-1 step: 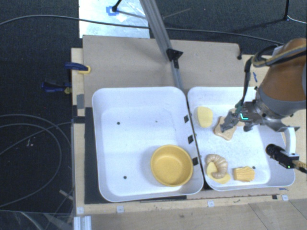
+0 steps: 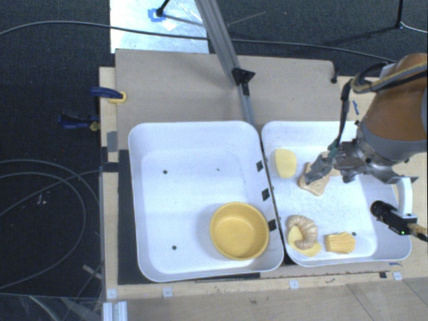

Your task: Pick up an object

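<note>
Tan, wedge-like food piece [image 2: 314,181] lies in the upper middle of the right white bin [image 2: 361,246], directly under the gripper [image 2: 319,169] of a grey arm [image 2: 394,122] that reaches in from the right. The gripper's dark fingers sit on or just above the piece's upper left end; whether they are spread or clamped on it cannot be told, as fingers and piece blur together there. The piece's long axis runs on a slant, from upper right by the fingers down to the lower left, though its outline is partly covered and its exact shape is hard to make out.

Just to its left, apart from it, lies a pale yellow rounded piece [image 2: 285,162] near the wall the two bins share. Toward the near edge of the same bin lie a curled, ridged croissant-like piece [image 2: 304,233] and, just beside that, a yellow ridged block [image 2: 340,243]; both are well clear of the gripper. A black fitting with a small green light [image 2: 391,218] juts from the arm over the bin's right side.

In the left white bin [image 2: 160,179] a yellow bowl [image 2: 239,230] stands upright near the lower right corner. A grey pole [image 2: 224,42] crosses the brown board [image 2: 287,85] behind the bins, ending at their shared wall. The arm's upper part is cut off at the right.
</note>
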`<state>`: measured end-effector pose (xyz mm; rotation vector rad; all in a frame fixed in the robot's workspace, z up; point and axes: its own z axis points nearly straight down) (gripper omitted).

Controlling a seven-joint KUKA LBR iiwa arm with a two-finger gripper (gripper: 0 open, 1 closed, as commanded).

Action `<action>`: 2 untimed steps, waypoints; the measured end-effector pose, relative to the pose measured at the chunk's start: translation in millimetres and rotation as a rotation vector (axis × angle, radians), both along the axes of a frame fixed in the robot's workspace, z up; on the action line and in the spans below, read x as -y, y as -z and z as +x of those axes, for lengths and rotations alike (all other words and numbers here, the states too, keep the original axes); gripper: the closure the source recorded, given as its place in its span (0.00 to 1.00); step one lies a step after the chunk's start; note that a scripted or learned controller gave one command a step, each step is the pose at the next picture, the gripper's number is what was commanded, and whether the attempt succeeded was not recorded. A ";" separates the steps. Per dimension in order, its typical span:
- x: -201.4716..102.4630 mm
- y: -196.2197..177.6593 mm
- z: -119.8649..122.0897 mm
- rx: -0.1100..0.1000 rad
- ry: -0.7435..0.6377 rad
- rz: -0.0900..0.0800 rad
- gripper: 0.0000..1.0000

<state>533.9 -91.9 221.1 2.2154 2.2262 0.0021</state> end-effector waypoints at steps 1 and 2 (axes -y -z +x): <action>0.5 61.0 -6.4 -0.005 0.004 0.000 0.00; -5.5 119.4 -0.4 -0.006 0.005 0.001 0.00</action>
